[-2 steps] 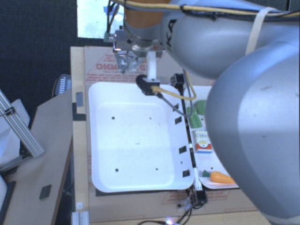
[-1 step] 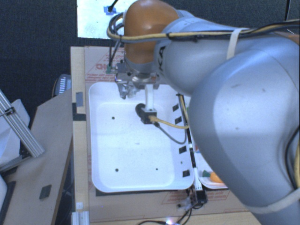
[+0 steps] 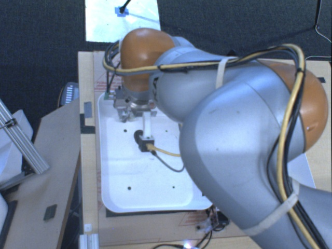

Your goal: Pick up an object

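The grey arm reaches in from the right and hides much of the bench. Below its orange band, the gripper hangs low over the far left corner of the left white bin, close to the bin's floor. Whether the gripper is spread or pressed together cannot be told from this angle. Where an object for picking lies cannot be told either, since the arm covers everything right of this bin

Shallow white bin with small dark holes in its floor, tan bench under it, pale sheet on dark carpet beyond (a small blue mark on it), silver metal rail slanting beside a tan board at left
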You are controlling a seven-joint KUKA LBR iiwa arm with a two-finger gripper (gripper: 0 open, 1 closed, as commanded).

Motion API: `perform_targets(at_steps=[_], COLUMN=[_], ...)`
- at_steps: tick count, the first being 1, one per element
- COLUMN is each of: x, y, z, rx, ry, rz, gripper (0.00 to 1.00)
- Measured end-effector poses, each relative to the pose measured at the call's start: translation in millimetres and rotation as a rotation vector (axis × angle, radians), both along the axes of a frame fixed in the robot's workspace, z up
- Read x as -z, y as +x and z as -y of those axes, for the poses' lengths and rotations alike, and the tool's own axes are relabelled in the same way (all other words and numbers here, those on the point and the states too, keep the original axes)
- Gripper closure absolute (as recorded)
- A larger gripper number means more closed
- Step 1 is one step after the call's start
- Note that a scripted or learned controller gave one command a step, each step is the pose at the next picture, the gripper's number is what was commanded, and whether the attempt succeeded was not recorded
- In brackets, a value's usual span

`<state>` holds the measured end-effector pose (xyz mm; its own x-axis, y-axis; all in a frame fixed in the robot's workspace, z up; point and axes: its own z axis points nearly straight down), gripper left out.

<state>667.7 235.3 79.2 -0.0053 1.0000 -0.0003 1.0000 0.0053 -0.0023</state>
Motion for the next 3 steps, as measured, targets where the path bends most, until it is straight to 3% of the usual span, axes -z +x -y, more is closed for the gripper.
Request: perform_targets(at_steps=[1,2,3], x=[-112.3,-315.5,-159.3], y=[-44.4,3.4,-104.9], z=[22.0,32.0,32.9], rx=[0.006,0.002,0.003], ry=[0.002,0.005,-0.004], rz=[0.006,0.024,-0.019], gripper=[1.0,1.0,1.0])
